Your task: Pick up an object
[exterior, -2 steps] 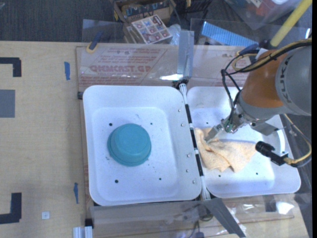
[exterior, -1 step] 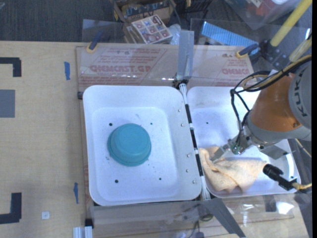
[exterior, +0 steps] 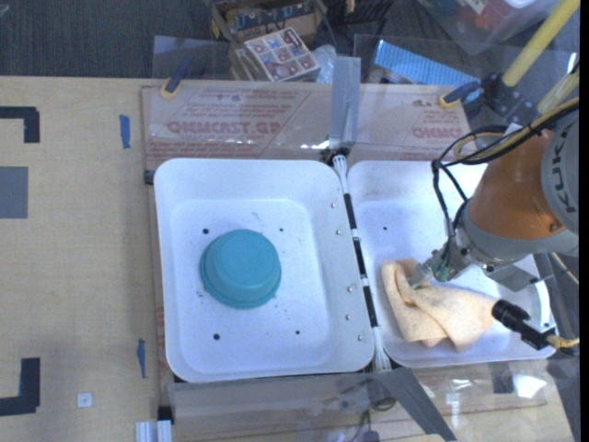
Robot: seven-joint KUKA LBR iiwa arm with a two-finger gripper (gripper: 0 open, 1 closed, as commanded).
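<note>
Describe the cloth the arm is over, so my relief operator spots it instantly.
Look in the right-hand shallow white bin, at its near end under the arm's wrist. The crumpled pale-yellow cloth lies there: soft and folded, unlike the rigid round teal bowl in the left bin.

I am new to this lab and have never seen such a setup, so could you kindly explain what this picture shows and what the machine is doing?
This is one camera fixed above a bench, looking down at a slant. The bench bears two shallow white bins side by side: the left bin and the right bin. The grey and orange shape at the right is a robot arm, run by a program whose job is to pick up an object. In the left bin a teal bowl lies upside down. In the right bin lies a crumpled yellow cloth. The arm's gripper, a two-finger claw, is down at the cloth's upper edge. From this angle I cannot tell whether it has caught the cloth.
</note>
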